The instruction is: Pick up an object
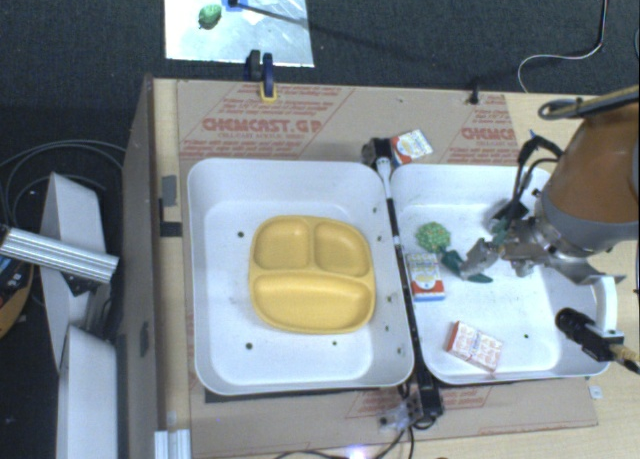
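Observation:
The right bin (520, 367) holds a green leafy ball (433, 236), a small white card with red and blue print (426, 278) by its left wall, and a red-and-white packet (475, 345) near its front. A teal object (462, 264) lies just right of the card. My gripper (490, 250) reaches in from the right and sits low over the bin's middle, right at the teal object's right end. The grey wrist with its orange band (600, 162) covers the bin's right side.
The left bin (215, 247) holds a yellow divided plate (311, 273). A small orange-and-white box (411, 145) lies on the cardboard behind the bins, near a black clamp (380, 153). Cables run near the wrist at the right.

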Robot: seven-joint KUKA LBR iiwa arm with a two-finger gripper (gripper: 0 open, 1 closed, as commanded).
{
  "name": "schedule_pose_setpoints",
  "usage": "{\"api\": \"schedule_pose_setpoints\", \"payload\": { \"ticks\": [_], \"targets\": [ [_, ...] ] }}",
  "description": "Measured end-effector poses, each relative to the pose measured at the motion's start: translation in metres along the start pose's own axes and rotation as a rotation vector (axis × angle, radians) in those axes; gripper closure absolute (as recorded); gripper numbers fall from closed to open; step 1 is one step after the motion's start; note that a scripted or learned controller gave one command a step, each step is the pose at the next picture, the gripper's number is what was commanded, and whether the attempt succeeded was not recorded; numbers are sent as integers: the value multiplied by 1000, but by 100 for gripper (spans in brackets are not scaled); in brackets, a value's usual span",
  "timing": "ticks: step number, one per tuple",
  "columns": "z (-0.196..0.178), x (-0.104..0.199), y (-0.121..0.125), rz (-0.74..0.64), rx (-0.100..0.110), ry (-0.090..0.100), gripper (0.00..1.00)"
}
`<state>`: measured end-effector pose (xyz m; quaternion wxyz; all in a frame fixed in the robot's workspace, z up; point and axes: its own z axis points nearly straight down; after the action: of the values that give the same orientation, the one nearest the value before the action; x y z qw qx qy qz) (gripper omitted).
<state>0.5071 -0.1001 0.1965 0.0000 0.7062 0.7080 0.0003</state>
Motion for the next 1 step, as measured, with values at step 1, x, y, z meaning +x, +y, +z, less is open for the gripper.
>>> {"api": "schedule_pose_setpoints", "payload": {
  "ticks": [1],
  "targets": [
    [-20,-55,50,2,-3,-2,0]
  ]
}}
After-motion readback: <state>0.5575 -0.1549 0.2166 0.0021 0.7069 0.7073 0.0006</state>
